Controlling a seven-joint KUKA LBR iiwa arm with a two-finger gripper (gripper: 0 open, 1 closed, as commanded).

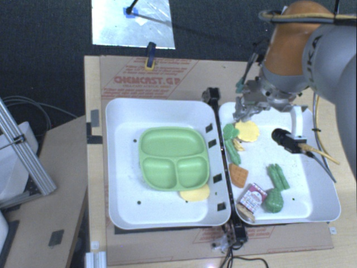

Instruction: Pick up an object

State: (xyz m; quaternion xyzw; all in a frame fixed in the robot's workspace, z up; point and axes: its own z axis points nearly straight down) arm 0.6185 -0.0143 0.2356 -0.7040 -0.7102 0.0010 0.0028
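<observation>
The left shallow white bin [120, 166] on the desk [67, 149] holds a light green three-compartment plastic tray [173, 158], with a flat pale yellow piece [195, 194] touching its near edge. In the right shallow white bin [315, 191], the end effector [244, 114] sits just beside a round yellow disc [248, 132]. A green leafy strip [230, 141], an orange wedge [239, 176], a pink-and-white packet [252, 197] and a green toy vegetable [275, 188] lie nearer the front.
</observation>
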